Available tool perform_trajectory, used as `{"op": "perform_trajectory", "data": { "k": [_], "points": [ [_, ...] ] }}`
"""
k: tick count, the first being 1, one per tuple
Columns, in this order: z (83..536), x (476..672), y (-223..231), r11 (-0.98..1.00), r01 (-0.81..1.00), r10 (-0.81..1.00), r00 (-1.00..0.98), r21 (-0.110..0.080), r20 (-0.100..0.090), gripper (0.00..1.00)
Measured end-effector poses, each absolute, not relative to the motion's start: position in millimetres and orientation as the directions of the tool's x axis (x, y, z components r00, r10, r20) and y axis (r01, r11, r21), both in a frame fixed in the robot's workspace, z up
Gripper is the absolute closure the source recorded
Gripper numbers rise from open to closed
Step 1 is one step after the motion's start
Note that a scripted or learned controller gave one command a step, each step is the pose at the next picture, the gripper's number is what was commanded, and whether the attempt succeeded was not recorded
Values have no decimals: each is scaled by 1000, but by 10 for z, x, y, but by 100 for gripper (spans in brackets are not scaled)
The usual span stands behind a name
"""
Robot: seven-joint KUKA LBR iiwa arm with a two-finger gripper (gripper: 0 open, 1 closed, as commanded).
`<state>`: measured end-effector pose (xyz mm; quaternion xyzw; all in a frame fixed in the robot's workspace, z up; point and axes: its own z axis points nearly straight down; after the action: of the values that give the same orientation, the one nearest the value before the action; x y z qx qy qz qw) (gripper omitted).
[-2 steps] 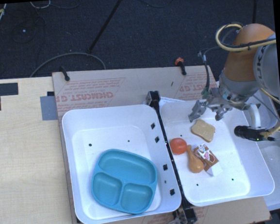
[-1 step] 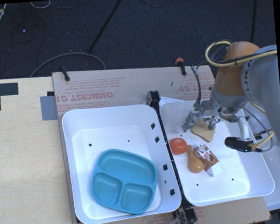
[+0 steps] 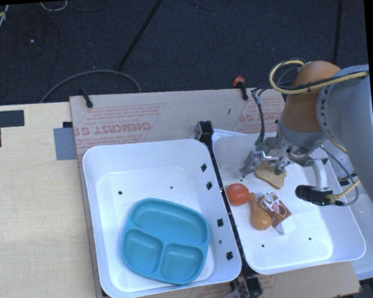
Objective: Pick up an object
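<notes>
My gripper (image 3: 266,164) hangs low over the upper middle of the right bin (image 3: 324,243), its two grey fingers spread apart. A tan wedge-shaped piece (image 3: 273,178) lies right under the fingertips and partly between them, resting on the bin floor. To its lower left are a red-orange ball (image 3: 238,194), an orange pear-shaped toy (image 3: 260,216) and a small brown and white packet (image 3: 276,207), bunched close together.
The left bin (image 3: 105,184) holds a blue divided plate (image 3: 165,240). A black divider (image 3: 218,194) runs between the two bins. The grey arm with its orange band (image 3: 315,101) and yellow cables covers the right bin's upper right corner.
</notes>
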<state>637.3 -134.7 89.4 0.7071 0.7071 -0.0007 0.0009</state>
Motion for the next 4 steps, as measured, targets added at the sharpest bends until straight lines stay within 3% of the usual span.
{"op": "perform_trajectory", "data": {
  "k": [1, 3, 4],
  "points": [
    [1023, 6389, -1364, -1, 1000, 1000, 1, 6, -6, 100],
    [2110, 6378, -1363, 0, 1000, 1000, 0, 3, -1, 100],
    [2216, 6202, -902, 4, 1000, 1000, -4, -3, 2, 100]
  ]
}}
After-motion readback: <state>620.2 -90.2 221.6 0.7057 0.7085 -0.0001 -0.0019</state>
